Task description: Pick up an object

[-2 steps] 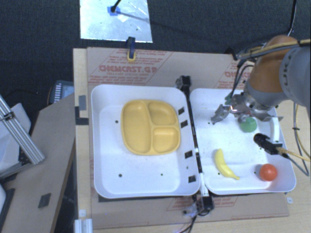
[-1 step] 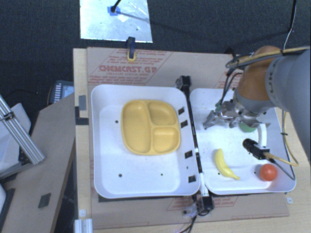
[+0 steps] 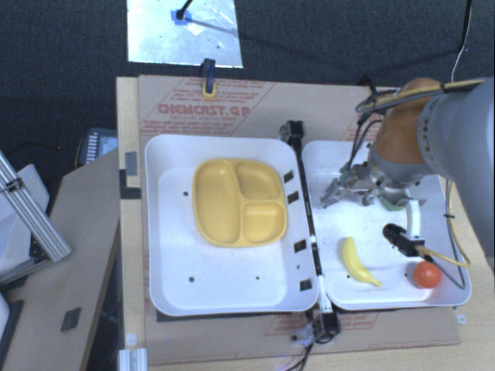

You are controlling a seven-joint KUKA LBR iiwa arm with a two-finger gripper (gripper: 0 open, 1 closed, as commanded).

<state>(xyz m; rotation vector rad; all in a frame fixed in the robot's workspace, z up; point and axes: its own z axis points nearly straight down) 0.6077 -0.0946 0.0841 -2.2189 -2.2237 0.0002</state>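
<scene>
The bench (image 3: 131,230) is light brown wood. A big brown board (image 3: 232,103) with red letters lies flat on it. Two white bins sit side by side on the board and touch in the middle. The left bin (image 3: 166,284) is the bigger one. The right bin (image 3: 332,238) is smaller. A yellow clamp (image 3: 209,79) grips the board's far edge.
</scene>
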